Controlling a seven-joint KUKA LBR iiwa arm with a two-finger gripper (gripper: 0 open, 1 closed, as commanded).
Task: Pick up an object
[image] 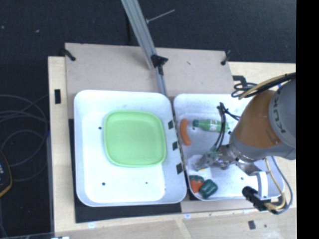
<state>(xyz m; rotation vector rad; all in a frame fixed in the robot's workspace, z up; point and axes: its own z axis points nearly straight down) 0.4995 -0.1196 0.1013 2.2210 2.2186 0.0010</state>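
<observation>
My gripper (205,161) is low inside the right bin (227,102), reaching in from the right under the orange-banded wrist. Just below it, in the bin's front left corner, lie a small orange-red piece (196,184) and a dark green block (209,187), side by side. An orange sausage-shaped item (185,132) lies along the bin's left wall, above and left of the gripper. A green bottle (210,125) rests on its side toward the back, partly behind the arm's cables. I see nothing between the gripper's tips.
The left bin (89,148) holds a light green square plate (134,138). A grey metal pole (142,31) slants from the top of the view down to the divide between the bins. The arm's body (261,128) covers the right bin's right half.
</observation>
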